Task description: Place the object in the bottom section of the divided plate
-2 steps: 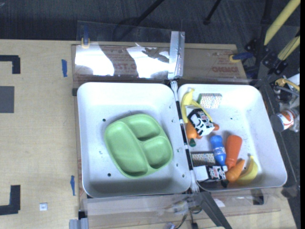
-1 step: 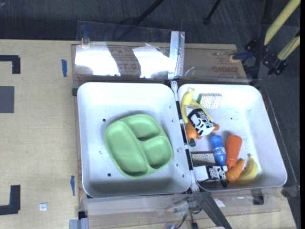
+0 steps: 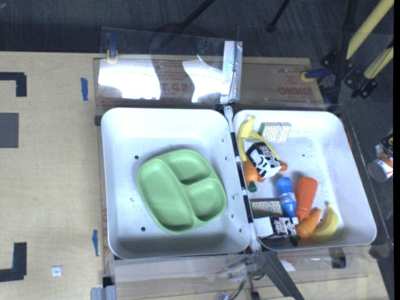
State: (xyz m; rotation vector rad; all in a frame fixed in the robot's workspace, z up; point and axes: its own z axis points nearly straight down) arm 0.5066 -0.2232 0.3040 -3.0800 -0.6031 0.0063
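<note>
Evidently nothing was done yet: the green divided plastic plate (image 3: 182, 190) lay bare in the left white bin (image 3: 119, 167), toys crowded the right white bin (image 3: 340, 167), jaws' state untellable.

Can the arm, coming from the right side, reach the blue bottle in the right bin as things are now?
Probably yes. The blue bottle lies uncovered from above, though the orange carrot sits tight against it, leaving little finger room.

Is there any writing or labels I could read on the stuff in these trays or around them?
Red print on the cardboard behind the bins: too blurred to read.
Small box with a speckled label: too small to read.
Dark packet in the right bin: print unreadable.
Green divided plate: no text.
</note>
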